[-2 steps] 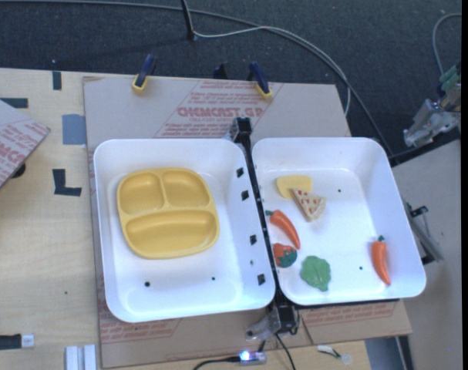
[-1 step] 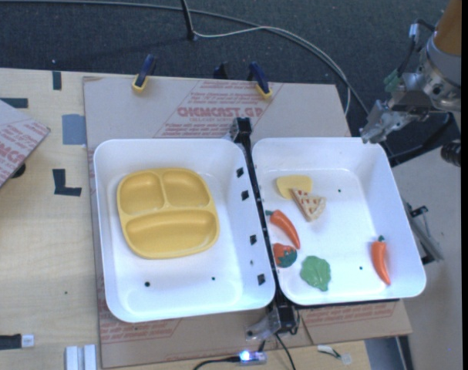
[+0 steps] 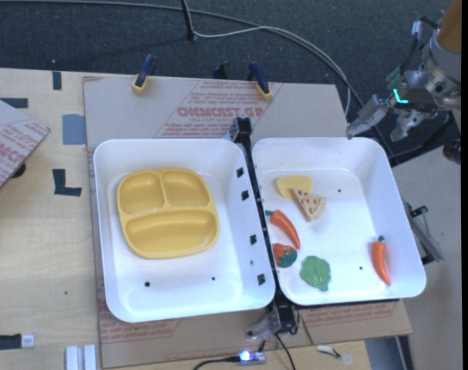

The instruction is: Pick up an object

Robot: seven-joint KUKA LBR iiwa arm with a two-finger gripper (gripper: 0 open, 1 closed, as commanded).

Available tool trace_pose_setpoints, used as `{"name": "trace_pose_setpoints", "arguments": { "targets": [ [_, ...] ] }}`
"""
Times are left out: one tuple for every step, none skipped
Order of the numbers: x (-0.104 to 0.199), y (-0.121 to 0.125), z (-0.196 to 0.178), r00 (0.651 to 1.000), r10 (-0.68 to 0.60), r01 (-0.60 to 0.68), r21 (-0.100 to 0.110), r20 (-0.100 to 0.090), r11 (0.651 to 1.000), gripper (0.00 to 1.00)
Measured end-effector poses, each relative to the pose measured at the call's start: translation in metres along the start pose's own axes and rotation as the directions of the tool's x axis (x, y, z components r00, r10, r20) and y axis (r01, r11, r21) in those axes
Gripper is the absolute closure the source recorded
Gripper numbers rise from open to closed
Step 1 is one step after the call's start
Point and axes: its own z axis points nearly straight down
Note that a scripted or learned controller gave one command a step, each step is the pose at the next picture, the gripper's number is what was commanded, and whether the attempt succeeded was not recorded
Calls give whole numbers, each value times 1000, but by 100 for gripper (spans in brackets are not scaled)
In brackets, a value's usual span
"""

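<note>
the gripper [image 3: 388, 120] hangs at the upper right, outside the right bin [image 3: 349, 154] and just past its far right corner, with the grey wrist and orange band rising behind it. its two fingers are spread apart, one slanting toward the bin rim and the other hanging nearer the arm, and nothing sits between them.

every candidate object lies below and to the left of the gripper, inside the right bin. closest to it are the yellow cheese piece [image 3: 294, 185] and the pizza slice [image 3: 308, 204], which touch or nearly touch. further off along the same diagonal sits the orange-red pepper [image 3: 285, 228], then the tomato [image 3: 284, 255] just beside it, and the green lettuce [image 3: 316, 273]. a small carrot [image 3: 381, 260] lies almost straight below the gripper, near the bin's right wall and well apart from the rest. the yellow divided tray [image 3: 168, 213] rests in the left bin [image 3: 110, 206], far across from the gripper.

this looks like the approach stage: nothing is picked yet. the next move calls for travelling in over the bin, lining up above one item and descending with the fingers wide. the carrot seems the cleanest target since it stands alone, though the wall beside it could crowd one finger.
</note>
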Motion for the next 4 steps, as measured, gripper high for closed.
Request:
{"name": "trace_pose_setpoints", "arguments": {
  "targets": [
    [0,0,-10,1000,0,0,-1,0,1000,100],
    [-1,-67,129,1000,2,-2,11,-2,1000,100],
    [-1,-64,124,1000,0,0,0,0,1000,0],
    [28,-45,62,1000,-3,3,-5,0,1000,0]
  ]
}}
